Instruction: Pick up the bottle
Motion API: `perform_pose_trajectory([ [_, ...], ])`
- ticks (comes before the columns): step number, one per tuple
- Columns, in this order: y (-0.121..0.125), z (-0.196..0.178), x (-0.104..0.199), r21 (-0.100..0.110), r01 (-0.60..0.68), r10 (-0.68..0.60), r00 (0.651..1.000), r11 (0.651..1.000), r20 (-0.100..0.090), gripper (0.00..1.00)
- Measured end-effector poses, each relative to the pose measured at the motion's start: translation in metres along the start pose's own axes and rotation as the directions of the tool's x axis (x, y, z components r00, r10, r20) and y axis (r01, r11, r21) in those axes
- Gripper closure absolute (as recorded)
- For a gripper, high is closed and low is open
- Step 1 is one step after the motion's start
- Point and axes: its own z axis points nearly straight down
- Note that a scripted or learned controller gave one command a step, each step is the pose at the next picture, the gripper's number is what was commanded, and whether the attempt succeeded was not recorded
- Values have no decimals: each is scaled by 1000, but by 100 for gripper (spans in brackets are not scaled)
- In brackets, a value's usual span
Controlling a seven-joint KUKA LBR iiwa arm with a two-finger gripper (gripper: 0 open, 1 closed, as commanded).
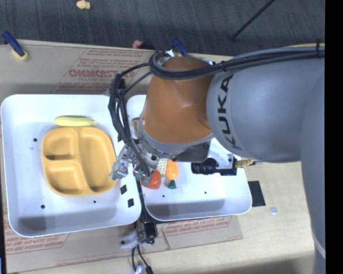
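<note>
bottle (170, 172), seemingly the small orange-topped item in the right bin (234, 201) near the divider, looks not yet lifted; end effector (126, 167) hovers just beside it, its grip impossible to tell.

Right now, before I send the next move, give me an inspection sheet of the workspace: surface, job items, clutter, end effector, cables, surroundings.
Surface: wooden bench with cardboard under two white bins, left bin and right bin, side by side.
Job's things: no bottle clearly made out; small orange, red and white items lie in the right bin by the divider, partly under the arm.
Clutter: yellow divided tray and a banana in the left bin.
End effector: low over the seam between the bins; finger state unclear.
Cables: black cables loop along the wrist.
Surroundings: blue clamps at the bench's far edge; a small yellow object on the dark floor.
</note>
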Motion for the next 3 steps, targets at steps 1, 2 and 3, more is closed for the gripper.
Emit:
perform_pose_trajectory([
  [1,16,48,8,0,186,-186,983,983,0,100],
  [2,-55,37,-30,1,634,-634,773,773,4,100],
  [3,-97,-26,-74,3,816,-816,578,578,5,100],
])
